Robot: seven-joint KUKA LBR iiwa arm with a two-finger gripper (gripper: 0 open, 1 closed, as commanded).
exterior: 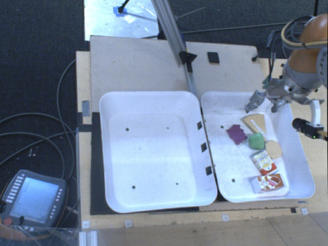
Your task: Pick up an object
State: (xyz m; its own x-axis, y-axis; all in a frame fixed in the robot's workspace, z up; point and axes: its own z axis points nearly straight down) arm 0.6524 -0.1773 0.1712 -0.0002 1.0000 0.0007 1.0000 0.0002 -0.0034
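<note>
End effector (266, 102) fingers splay apart above the far end of the right shallow white bin (225, 188), clamping nothing. Just below it lies a pale yellow cheese-like wedge (255, 123), its long axis slanting from upper left toward lower right. Beside that sit a purple lumpy piece (237, 134), a green block (257, 141), a tan round disc (273, 149), and two red-and-white packets (262, 161) (269, 182). The left white bin (110, 137) adjoins on the wooden desk (133, 60).

Glossy white plastic bins (154, 104) on a matt wooden bench (138, 65).
</note>
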